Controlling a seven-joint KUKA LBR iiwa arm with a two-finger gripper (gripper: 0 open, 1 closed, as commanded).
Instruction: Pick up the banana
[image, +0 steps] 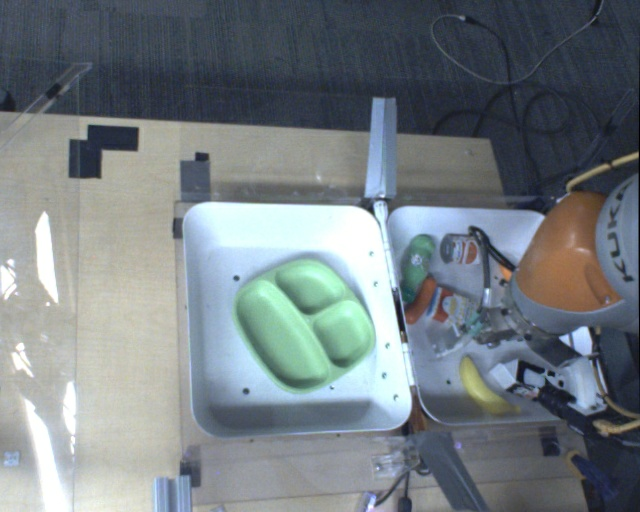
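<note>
Lying at lower right of frame in the right bin (440, 400): banana (484, 388), just below the gripper (470, 330). Cannot tell jaw state. Risking a snag on neighbouring clutter, or slipping off curved peel.

- A robotics lab: wooden bench (120, 300) bearing two white bins (200, 330) on metal brackets.
- Loose cables (500, 60) trail over dark carpet (250, 50) beyond the bench's far edge.
</note>
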